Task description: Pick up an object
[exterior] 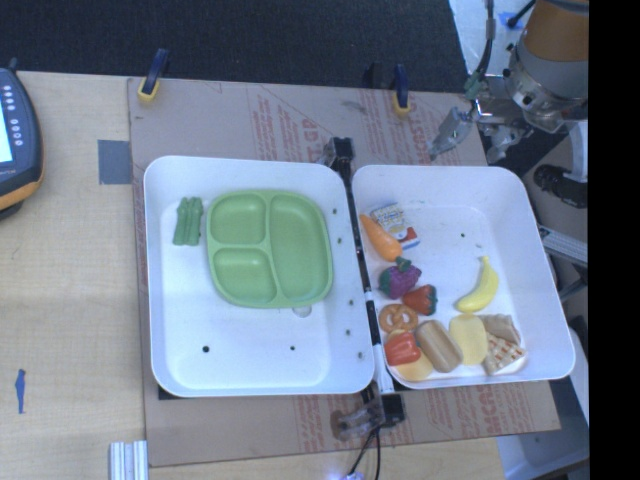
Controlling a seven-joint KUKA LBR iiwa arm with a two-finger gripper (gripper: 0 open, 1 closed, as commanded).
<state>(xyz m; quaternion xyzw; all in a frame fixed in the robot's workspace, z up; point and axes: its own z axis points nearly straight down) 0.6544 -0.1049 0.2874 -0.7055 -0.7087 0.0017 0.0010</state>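
My gripper (470,140) hangs above the far edge of the right bin (520,208), open with nothing between its fingers. Toy food lies in that bin: an orange carrot (380,236), a small printed packet (390,215), purple grapes (398,278), a strawberry (423,299), a banana (480,286), a pretzel (398,318), a red pepper (402,349), a sausage (437,346), a pale yellow piece (467,338) and a waffle (503,344). All of it sits nearer the camera than the gripper.
The left bin (170,318) holds a green divided plate (270,248) and a green bean pod (187,221). Clamps (342,151) join the bins in the middle. A handheld pendant (15,138) lies at the bench's left edge.
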